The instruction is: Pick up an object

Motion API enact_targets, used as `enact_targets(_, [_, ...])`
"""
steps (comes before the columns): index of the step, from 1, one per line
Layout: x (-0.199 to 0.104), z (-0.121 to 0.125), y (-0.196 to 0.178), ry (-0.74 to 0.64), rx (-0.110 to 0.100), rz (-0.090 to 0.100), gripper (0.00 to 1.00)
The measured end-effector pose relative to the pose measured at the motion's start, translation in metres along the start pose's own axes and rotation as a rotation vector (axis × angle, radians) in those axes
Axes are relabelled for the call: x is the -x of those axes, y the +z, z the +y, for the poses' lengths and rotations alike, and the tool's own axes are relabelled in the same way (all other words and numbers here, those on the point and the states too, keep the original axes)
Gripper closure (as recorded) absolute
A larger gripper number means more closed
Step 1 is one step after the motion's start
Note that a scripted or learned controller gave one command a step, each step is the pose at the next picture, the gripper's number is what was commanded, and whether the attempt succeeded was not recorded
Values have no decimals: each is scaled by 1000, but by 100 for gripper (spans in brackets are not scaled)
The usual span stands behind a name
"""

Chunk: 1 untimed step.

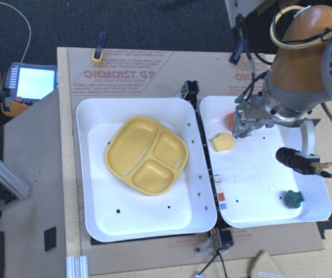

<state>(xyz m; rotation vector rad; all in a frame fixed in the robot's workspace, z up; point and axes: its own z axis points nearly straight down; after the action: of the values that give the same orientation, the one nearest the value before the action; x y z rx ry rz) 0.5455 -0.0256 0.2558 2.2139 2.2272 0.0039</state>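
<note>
Tool point(242, 125) hangs low in the right bin point(258, 210), finger state not discernible. Yellow block point(222, 142) lies just beside it, toward the divided yellow plate point(147, 154); an orange item point(231, 120) is touching or nearly touching the tool.

2 shallow white bins sit side by side on a brown board printed with red lettering. The left bin point(91, 172) holds a yellow divided plate point(147, 154) with 3 compartments, lying flat near the bin's middle. In the right bin point(258, 204), the gripper point(240, 129) hangs low at the far left corner, just beside a pale yellow block point(222, 142) near the bin's left wall. A small orange-red object point(231, 121) lies partly hidden behind the gripper. A dark green object point(294, 198) rests near the right bin's near right corner, well apart from the block.
</note>
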Motion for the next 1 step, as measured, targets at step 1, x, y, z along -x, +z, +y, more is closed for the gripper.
enact_targets(1, [-46, 17, 19, 2, -1, -1, 100])
